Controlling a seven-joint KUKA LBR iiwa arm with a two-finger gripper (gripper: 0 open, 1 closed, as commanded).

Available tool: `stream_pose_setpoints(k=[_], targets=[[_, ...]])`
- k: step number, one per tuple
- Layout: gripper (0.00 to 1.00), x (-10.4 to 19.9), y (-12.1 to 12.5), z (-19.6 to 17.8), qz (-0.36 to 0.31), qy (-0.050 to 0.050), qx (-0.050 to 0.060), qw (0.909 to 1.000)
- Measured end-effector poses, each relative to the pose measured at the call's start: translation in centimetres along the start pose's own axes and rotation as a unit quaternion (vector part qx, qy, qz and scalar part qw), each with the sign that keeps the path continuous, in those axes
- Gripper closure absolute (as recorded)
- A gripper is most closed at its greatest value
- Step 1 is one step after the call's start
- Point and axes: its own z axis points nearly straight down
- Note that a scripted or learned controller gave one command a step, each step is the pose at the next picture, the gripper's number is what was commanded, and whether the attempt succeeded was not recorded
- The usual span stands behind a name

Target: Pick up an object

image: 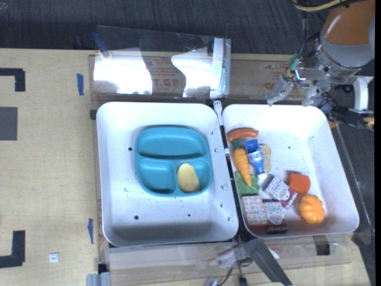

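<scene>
Gripper (pixel 292 92) hangs above the right bin's (pixel 333 142) far edge, jaws spread, empty. I'd target the pumpkin (pixel 311 209); it's least crowded.

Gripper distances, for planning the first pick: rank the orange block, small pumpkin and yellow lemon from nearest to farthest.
From the gripper:
1. Orange block, right bin, right side.
2. Small pumpkin, right bin, near corner.
3. Yellow lemon, in the blue tray, left bin.
</scene>
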Motion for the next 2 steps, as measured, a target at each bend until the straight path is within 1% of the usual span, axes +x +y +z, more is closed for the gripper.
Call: stream_pose_setpoints(k=[1,2], targets=[[0.00,3.2,-3.6,9.2,0.020,0.001,0.005,0.9998],[0.00,-0.7,-2.8,18.9,-0.005,0.000,-0.003,1.0000]])
